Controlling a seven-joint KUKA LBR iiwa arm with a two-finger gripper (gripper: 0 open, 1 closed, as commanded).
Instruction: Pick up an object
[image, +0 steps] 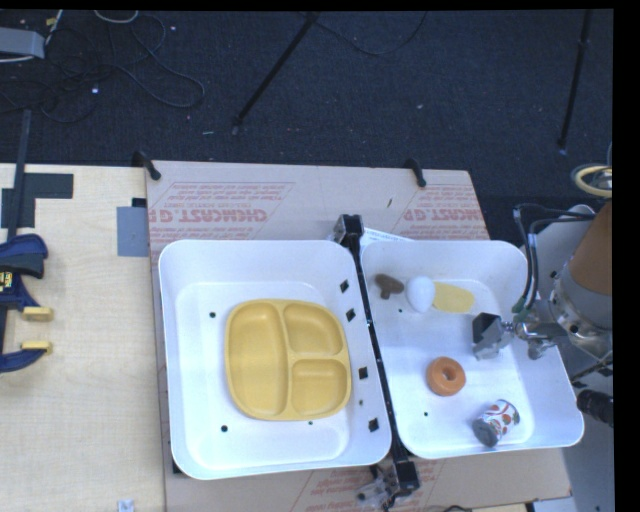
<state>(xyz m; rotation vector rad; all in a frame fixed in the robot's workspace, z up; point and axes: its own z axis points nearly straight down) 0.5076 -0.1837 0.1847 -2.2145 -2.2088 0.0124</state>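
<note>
The right bin (540, 425) holds several small things. An orange ring like a doughnut (446, 377) lies near its middle. A crumpled red, white and grey can (496, 421) lies toward the front right. At the back are a small brown piece (389, 286), a white ball (420, 293) and a flat yellow piece (453, 298), close together. My gripper (512, 334) hangs over the right side of this bin, right of and slightly behind the ring, with nothing seen held.
In the left bin (190, 270) lies a yellow divided plate (288, 358). A black divider with clips (366, 350) runs between the bins. Both stand on cardboard (230, 205) over a wooden bench; blue clamps (20, 300) sit at the far left.
</note>
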